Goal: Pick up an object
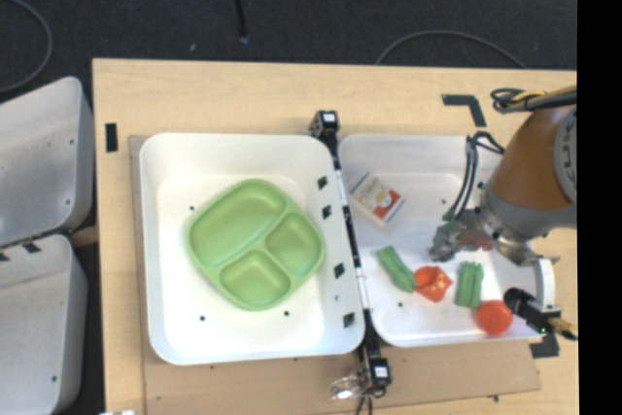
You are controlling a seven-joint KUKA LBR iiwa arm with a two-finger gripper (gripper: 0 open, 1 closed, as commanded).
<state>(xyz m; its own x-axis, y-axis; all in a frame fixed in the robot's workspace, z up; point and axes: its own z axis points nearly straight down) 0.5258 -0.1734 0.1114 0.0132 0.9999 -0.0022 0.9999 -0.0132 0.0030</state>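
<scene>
White right bin (408, 151): jaws (445, 243) hover near red pepper (433, 283); open or closed, I cannot tell.

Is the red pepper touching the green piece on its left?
Touching. The camera view shows the red pepper pressed against the lower end of the green piece, with no white bin floor visible between them.

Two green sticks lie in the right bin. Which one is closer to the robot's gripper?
The right green stick, between the two red pieces, just below the gripper. The left green stick lies further toward the bin divider.
</scene>
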